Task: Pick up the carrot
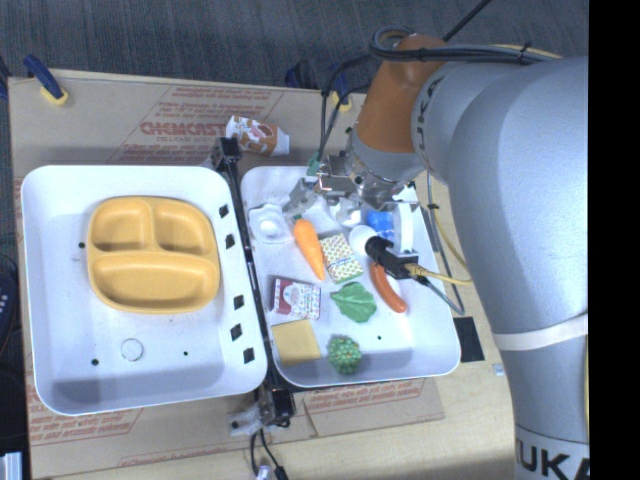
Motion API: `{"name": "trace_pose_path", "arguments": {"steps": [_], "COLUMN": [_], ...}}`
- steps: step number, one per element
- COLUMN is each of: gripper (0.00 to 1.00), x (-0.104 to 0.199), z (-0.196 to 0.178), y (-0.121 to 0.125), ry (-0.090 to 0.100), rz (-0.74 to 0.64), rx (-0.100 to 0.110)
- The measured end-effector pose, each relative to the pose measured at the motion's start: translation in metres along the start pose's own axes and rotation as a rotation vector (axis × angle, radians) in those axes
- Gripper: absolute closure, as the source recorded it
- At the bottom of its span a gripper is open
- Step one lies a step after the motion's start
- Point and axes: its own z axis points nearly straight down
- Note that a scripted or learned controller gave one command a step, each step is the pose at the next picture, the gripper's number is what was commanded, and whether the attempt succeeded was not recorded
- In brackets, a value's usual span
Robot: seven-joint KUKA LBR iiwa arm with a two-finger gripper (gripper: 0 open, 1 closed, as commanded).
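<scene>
The carrot (310, 249) lies in the right bin (440, 353), its long axis running top-to-bottom with a slight slant, just below the gripper (318, 194), whose grasp I cannot tell.

The carrot (310, 249) I am after is a plain orange cone, lying flat on the floor of the right bin (432, 353), towards its far left part. Its thick end points far and slightly left, its thin tip near and right. It lies just beside a small patterned packet (342, 256) on its right.
</scene>
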Motion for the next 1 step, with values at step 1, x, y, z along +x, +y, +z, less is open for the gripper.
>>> {"name": "trace_pose_path", "arguments": {"steps": [1], "gripper": [0.00], "x": [0.0010], "z": [0.0551], "y": [-0.0080], "ry": [-0.001], "rz": [0.257], "rx": [-0.013]}}
